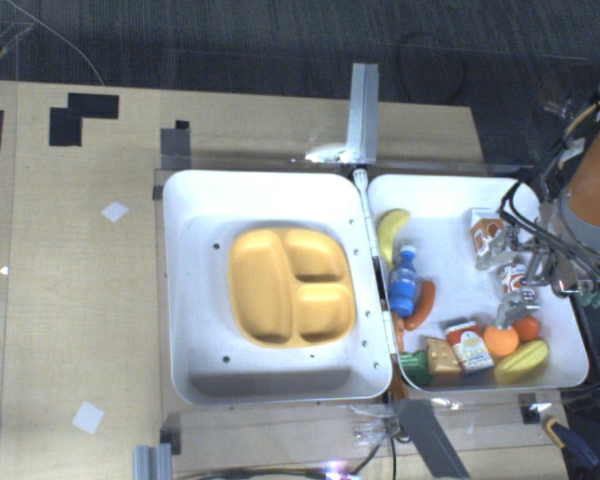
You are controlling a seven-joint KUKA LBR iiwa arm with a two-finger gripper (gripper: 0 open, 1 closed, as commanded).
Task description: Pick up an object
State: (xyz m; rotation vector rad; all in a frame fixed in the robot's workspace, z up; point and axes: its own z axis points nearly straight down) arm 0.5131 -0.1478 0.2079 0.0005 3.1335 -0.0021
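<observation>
Camera view: arm enters from the right, gripper point(525, 286) low inside the right bin point(450, 193).
Gripper state: cannot tell; nothing is visibly between its parts.
Nearest objects: orange ball point(500, 341) and yellow fruit point(521, 360) just below it; snack packet point(487, 236) just above.
Other contents: banana point(391, 230), blue bottle point(403, 282).
Left bin point(190, 268): holds a yellow divided tray point(290, 286).
Progress: no object lifted; judged to be at the approach stage, with grasp and lift outstanding.
</observation>
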